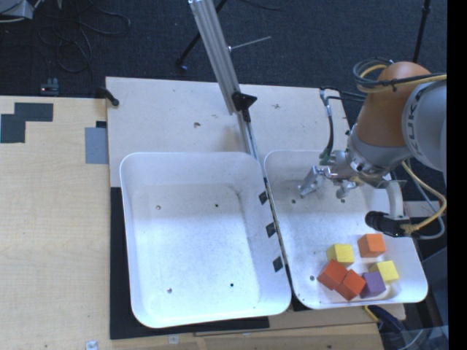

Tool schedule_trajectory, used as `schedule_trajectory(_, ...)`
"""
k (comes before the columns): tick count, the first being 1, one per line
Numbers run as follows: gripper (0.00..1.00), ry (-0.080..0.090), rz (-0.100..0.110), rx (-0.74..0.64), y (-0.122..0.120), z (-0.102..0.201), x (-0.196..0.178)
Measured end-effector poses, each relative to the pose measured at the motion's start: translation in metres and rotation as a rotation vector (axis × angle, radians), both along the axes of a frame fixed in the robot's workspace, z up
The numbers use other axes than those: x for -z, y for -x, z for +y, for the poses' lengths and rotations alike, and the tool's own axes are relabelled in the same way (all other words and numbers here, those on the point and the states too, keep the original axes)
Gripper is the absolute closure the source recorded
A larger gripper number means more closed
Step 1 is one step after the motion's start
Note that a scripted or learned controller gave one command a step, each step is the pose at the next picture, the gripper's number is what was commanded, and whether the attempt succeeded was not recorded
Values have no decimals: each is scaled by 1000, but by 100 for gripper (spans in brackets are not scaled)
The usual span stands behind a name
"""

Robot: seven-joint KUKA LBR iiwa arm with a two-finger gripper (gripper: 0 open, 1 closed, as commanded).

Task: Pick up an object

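Blocks [357, 281] gathered in the near right corner of the right bin [310, 228], six in all, close together and partly touching. At the far side of the group, a yellow block [340, 253] and an orange block [371, 244], slightly apart from each other. Nearer to the camera, two red-orange blocks [333, 274] side by side, then a purple block [373, 284] against them, and a second yellow block [387, 270] just beside the purple one. Gripper [326, 184] over the far part of the same bin, well apart from the group, with the fingers [308, 186] spread open and nothing between them. Grey arm [398, 119] with orange band reaching in from the right. Left bin [190, 232] beside the right one on the table [168, 115]. Slanted metal bar [217, 49] rising from between the two bins.
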State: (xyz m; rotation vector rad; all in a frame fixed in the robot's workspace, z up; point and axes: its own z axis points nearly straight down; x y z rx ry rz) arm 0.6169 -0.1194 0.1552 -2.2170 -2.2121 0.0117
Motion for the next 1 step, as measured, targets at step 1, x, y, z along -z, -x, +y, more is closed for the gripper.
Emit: schedule_trajectory(1, 0, 0, -10, 1, 16, -42, 66)
